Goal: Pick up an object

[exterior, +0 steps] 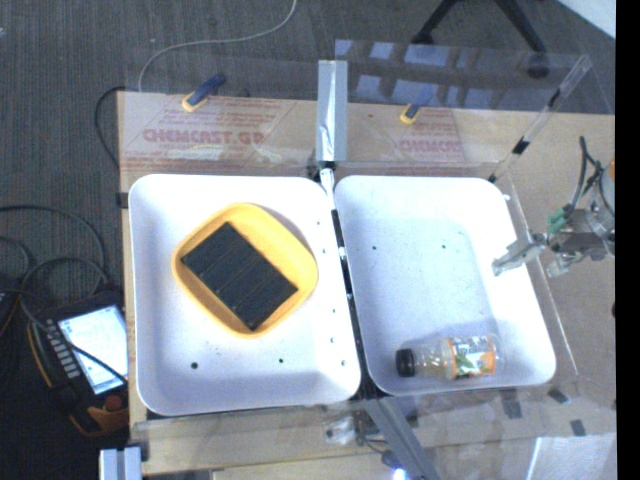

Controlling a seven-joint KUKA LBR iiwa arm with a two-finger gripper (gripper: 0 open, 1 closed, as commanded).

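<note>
Two white bins sit side by side on the bench. The left bin (150,268) holds a yellow dish (290,238) with a dark, ribbed, rectangular pad (240,275) lying in it, turned at a slant. The right bin (430,228) holds a small bottle (447,359) on its side near the front wall, black cap pointing left toward the divider, amber liquid inside. Its label is orange with green and white patches; the print on it is too small to read. The bottle lies well apart from the gripper (520,255), which hangs at the right bin's right rim, about halfway along that wall, at the end of a pale metal part with some wiring behind it. Nothing is between its fingers, and whether they are spread or closed cannot be told at this size. Behind the bins a brown board (220,138) under a clear sheet bears faded red lettering; on the left it reads roughly "CHEMCAST", with more words after it that are not legible, and a similar red mark on the right is partly hidden. Two yellow-and-blue clamps (203,91) hold the board's far edge. A tablet (95,343) with a lit screen lies on the floor at left.
</note>
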